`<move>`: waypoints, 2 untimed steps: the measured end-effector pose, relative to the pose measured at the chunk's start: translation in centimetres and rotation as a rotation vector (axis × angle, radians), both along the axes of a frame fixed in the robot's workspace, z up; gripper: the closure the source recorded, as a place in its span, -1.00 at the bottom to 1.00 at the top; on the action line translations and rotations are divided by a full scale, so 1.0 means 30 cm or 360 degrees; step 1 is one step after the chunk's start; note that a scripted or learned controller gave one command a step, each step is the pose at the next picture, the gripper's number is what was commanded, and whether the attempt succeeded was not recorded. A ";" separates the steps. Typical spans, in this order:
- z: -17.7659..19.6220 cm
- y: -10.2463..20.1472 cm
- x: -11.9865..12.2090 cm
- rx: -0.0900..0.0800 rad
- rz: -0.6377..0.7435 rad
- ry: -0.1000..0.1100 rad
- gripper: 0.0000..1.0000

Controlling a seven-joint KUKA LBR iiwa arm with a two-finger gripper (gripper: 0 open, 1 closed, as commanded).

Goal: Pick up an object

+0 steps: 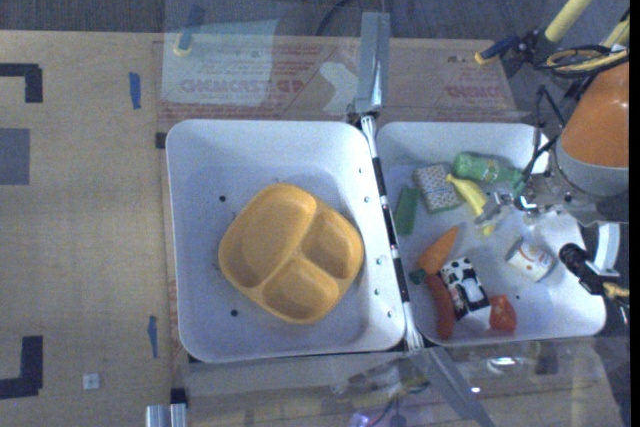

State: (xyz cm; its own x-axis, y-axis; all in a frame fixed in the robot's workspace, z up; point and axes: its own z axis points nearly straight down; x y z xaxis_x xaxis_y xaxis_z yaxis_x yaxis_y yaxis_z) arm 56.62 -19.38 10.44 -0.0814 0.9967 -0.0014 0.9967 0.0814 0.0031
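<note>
In the right bin [590, 315], small toy foods: carrot [438, 251], banana [466, 194], tomato [502, 314]. Claw [503, 205] low over the banana, grip state cannot be told. The carrot looks light, stiff, slippery; grasp it across the middle

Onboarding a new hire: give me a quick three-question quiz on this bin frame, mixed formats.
1. True or false: the yellow divided tray lies in the left bin.
2. Which lies nearest the tool? A) yellow banana B) red tomato C) black-and-white cow toy
3. Fill in: the orange carrot lies in the ___ bin.

Key: 1 true; 2 A; 3 right.
</note>
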 end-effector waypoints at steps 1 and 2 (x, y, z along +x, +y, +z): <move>0.034 -0.010 0.000 -0.0001 -0.0008 -0.0005 1.00; 0.034 -0.011 -0.001 -0.0001 -0.0009 -0.0005 -1.00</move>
